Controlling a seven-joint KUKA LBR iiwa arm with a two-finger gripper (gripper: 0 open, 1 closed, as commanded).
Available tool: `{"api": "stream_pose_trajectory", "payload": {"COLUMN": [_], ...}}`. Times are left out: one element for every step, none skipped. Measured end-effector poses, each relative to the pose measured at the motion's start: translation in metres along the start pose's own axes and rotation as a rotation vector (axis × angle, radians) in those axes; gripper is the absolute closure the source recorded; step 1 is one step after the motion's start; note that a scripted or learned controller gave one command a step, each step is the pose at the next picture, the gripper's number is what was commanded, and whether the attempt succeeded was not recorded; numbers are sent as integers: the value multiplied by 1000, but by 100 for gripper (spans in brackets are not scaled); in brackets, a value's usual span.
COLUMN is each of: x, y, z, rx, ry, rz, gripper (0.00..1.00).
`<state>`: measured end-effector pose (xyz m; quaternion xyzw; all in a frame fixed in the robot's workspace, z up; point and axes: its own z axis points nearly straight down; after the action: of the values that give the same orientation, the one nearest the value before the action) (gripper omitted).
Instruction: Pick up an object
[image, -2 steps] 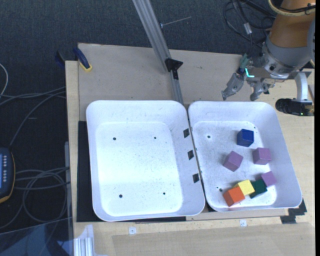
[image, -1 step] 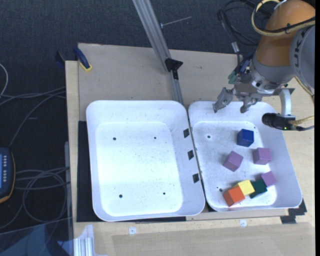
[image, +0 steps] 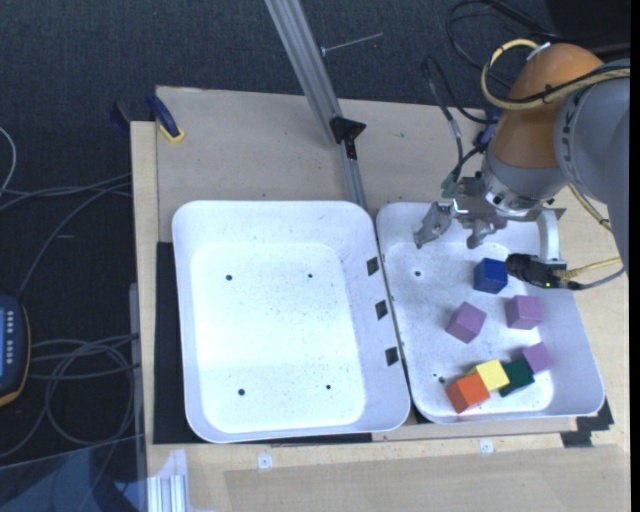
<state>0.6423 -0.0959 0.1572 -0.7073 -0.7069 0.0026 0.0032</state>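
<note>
A: So, which obj? Blue cube (image: 490, 275) looks like the nearest candidate: it sits in the right bin (image: 420, 300), upper part, just below the claw (image: 456, 226).

B: Agreed. Prob. a light, rigid block w/ flat faces, maybe plastic or foam, can't tell which. Shouldn't crush or deform. Faces may be a bit slick, so pinch two opposite flat sides at mid-height, not the corners.

A: Is it clear of neighbours?

B: Yes, it stands apart. Purple cube (image: 466, 321) is below-left, another purple cube (image: 524, 311) below-right, neither touching it. Room for fingers on both sides.

A: The others?

B: Small purple block (image: 537, 356) further down, then a tight row near the bin's lower edge: orange block (image: 467, 391), yellow block (image: 492, 376), green block (image: 517, 374), touching each other. Harder to get fingers between those, so skip.

A: Claw state?

B: Spread, nothing between the fingers, hovering over the bin's top edge, up-left of the blue cube. Judgement: needs to shift down-right and align w/ the cube's faces before closing.

A: Left bin (image: 270, 320)?

B: Nothing to pick there. Both bins sit side by side on the surface (image: 250, 150).
</note>
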Motion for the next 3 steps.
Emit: {"api": "stream_pose_trajectory", "payload": {"x": [1,1,1], "y": [-1,2,-2], "z": [53,38,-8], "rx": [-1,-11,-14], "ry": [0,1,-1], "rz": [-1,-1,-1], "gripper": [0,100,100]}}
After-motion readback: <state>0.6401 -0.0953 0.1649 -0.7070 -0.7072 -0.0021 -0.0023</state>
